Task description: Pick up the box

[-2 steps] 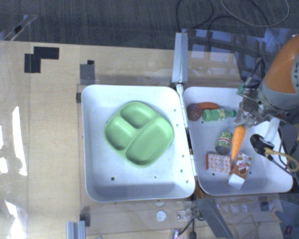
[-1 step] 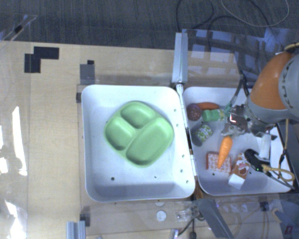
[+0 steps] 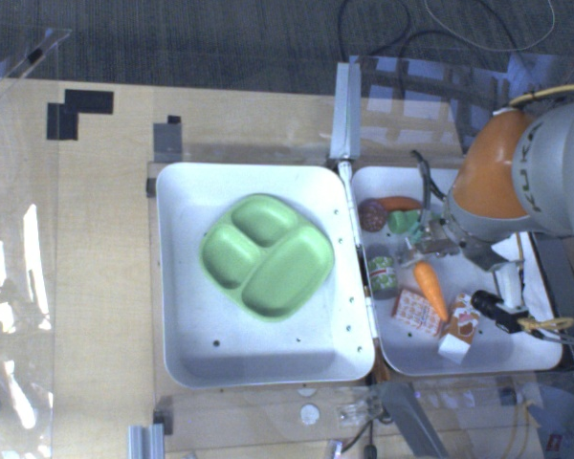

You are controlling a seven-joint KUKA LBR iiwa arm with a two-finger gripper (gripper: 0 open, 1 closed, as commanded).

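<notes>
**Orange-and-white box waits below my tool in the right bin**

Orange on its printed face, the box (image 3: 416, 314) lies flat on the floor of the right bin (image 3: 531, 357), toward the lower middle of that bin. Its long axis runs on a slant, from upper left to lower right in the frame. A carrot (image 3: 430, 290) lies along its upper right edge, touching or very nearly so, and a small brown-and-white carton (image 3: 459, 328) sits just beside its lower right corner.

My tool (image 3: 430, 237) hangs over the upper middle of the same bin, above the carrot's top end and just right of a green item (image 3: 405, 223). From there the box lies down the frame and a little to the left, near but not under me. I cannot tell how my tool is set; the wrist hides that part, and nothing shows between it.

My judgement: the pick has not begun. The coming move is a short shift toward the lower edge of the frame, then a turn of the wrist to close across the box's short side. The carrot crowding one long edge is the risk.

The green divided plate (image 3: 268, 256) in the left bin (image 3: 187, 352) plays no part.
</notes>
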